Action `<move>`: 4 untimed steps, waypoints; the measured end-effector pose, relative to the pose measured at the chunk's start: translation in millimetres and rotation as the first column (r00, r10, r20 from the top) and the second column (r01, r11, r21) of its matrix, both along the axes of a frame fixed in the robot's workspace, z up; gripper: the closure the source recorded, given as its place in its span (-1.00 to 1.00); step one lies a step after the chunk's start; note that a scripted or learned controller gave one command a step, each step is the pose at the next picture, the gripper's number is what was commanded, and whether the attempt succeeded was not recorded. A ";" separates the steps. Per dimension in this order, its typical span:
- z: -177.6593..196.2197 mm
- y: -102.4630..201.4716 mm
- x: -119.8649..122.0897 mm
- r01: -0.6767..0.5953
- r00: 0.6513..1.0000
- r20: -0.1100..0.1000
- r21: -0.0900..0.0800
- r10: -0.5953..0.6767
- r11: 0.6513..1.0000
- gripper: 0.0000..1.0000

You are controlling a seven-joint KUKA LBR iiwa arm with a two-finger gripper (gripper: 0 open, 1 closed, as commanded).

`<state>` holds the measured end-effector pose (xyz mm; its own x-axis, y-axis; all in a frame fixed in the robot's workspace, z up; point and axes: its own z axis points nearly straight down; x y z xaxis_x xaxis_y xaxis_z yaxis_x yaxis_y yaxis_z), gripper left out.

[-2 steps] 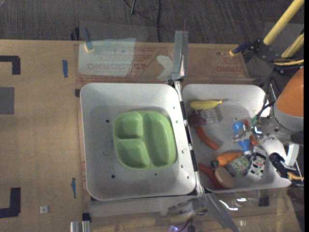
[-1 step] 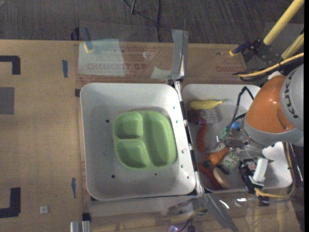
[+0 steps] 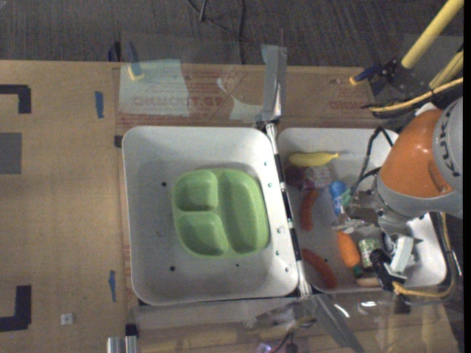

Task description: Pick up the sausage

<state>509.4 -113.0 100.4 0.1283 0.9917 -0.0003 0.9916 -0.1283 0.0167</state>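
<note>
reddish sausage (image 3: 319,268), probably this one, lies flat along the near wall of the right bin (image 3: 436,272), beside the carrot (image 3: 348,248). the gripper (image 3: 366,215) hangs over that bin, presumably to reach it; i cannot tell how wide it stands.

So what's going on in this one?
A robot arm reaches into the right bin, its gripper low among toy foods: a banana, a carrot, one sausage by the left wall and another sausage near the front. Both lie on the bin floor, not yet picked up. The left bin holds a green divided plate.
</note>
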 end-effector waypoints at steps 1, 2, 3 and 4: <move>-2.7 0.0 -2.1 0.000 1.000 -0.007 0.001 0.000 1.000 -1.00; -12.8 12.8 -26.5 0.043 0.999 -0.003 -0.001 -0.043 0.999 -1.00; -12.8 12.8 -26.5 0.044 0.999 -0.003 0.000 -0.044 0.999 -1.00; -12.8 12.8 -26.6 0.044 0.999 -0.003 0.000 -0.044 0.999 -1.00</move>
<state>482.8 -100.1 87.6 0.1715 0.9852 -0.0009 0.9851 -0.1715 0.0139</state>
